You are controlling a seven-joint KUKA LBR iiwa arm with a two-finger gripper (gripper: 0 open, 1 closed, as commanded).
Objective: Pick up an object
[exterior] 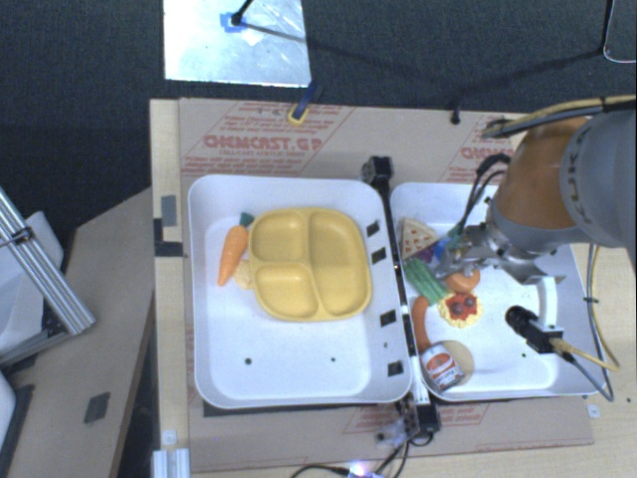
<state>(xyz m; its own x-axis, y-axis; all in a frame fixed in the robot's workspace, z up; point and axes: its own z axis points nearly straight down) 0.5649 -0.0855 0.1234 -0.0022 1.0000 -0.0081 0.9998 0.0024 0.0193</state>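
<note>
hovering gripper (453,257), small red-orange toy (462,279)

bench (169,297), two white bins (289,381)

A single fixed camera sits high above the surface (328,137), looking down at a slight slant. Both white bins (214,297) lie in the middle of the frame, dark floor (80,48) across the top; the arm (567,182) enters from the right edge.

Carrot (231,254) left of tray (308,264), left bin (289,366); can (444,366) in right bin (518,371).
</note>
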